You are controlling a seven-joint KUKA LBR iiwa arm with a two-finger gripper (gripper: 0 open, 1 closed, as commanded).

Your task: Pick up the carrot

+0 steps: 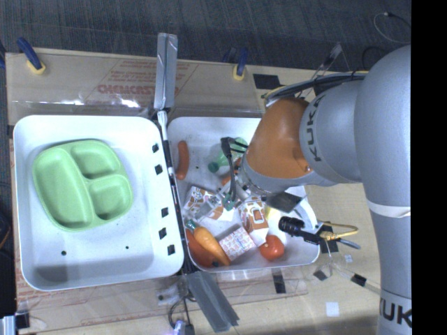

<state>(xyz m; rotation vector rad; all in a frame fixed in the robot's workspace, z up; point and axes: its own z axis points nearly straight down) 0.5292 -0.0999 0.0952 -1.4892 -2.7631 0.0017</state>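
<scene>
Starting at the left, the worktop [42, 75] carried a shallow white bin [28, 257] holding a pale green divided tray [82, 182] with three compartments, lying toward the bin's upper left. A grey divider bar [165, 72] stood between this bin and the right bin [209, 128], which was crowded with small things. Near its left wall lay a slim reddish sausage [183, 158], pointing up and down. Below it sat a printed packet [201, 202], and at the lower left corner lay the carrot [209, 246], orange and tilted, resting against a reddish-brown rounded piece under it. Just beside the carrot on the right was a small checked box [237, 243], and further right a red tomato [273, 247] near the bin's lower edge. A green item [222, 162] lay in the upper middle of the bin, partly hidden by the arm. The gripper [233, 190] hung low over the middle of the right bin, above the packets and well apart from the carrot; whether it was spread or clenched could not be told, and nothing could be seen grasped in it. Above it the orange band [276, 142] and the grey arm [363, 131] covered the bin's right part.
</scene>
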